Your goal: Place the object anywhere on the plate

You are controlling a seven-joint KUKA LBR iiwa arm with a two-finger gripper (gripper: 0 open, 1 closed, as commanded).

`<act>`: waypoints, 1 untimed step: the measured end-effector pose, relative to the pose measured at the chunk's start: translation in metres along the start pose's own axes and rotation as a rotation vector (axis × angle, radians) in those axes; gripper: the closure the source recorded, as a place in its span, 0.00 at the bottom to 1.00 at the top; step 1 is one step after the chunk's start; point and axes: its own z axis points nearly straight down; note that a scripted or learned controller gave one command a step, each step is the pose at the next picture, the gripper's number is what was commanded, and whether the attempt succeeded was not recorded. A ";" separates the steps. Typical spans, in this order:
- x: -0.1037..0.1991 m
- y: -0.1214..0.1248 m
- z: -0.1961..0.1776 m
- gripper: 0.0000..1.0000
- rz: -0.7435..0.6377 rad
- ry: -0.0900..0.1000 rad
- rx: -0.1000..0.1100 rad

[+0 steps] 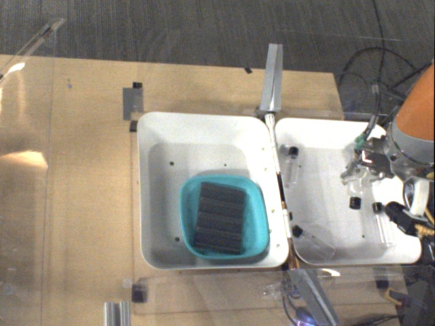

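Over right-hand shallow white bin [408,250]: two-finger metal gripper [358,172], spread undeterminable, nothing visibly held. Dark ribbed rectangular block [219,217] flat on teal square plate [257,212], left-hand white bin [153,202].

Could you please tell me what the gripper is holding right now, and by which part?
Nothing visible: the gripper is over the right bin, while the dark ridged block lies on the teal plate.

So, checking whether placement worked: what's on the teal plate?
A dark ribbed block lies on the teal plate, covering its middle; whatever is beneath it is hidden.
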 end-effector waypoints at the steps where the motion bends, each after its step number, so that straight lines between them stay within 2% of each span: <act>1: 0.063 -0.018 0.032 1.00 -0.093 0.001 0.003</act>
